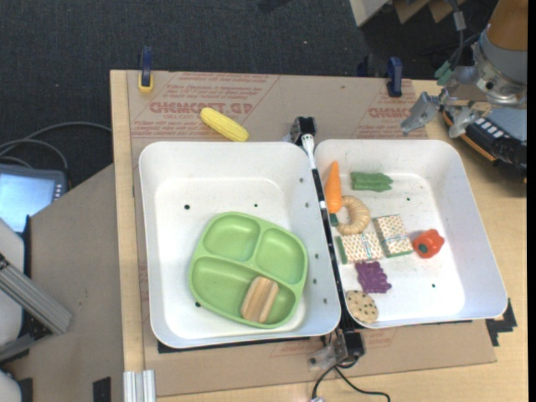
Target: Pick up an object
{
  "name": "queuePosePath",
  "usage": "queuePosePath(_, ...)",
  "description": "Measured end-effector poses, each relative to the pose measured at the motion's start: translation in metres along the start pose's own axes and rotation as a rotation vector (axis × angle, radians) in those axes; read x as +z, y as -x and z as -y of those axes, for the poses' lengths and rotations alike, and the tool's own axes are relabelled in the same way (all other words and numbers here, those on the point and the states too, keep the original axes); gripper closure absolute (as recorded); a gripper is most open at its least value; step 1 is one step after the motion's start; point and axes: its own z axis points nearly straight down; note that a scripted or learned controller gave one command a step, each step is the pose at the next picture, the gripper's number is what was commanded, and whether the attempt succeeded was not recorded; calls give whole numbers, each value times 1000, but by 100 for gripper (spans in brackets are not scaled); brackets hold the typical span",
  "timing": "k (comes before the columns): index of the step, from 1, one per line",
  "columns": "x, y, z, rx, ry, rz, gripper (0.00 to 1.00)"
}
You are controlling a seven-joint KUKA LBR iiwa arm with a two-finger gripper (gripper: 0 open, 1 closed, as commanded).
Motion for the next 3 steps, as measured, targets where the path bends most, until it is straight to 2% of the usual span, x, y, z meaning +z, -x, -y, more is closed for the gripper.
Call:
queuePosePath(1,75,-32,-3,-3,-6,-2,0)
queuePosePath(2,192,4,-4,4,-1,-4,0)
queuePosePath(3,184,4,-16,-1,8,1,0)
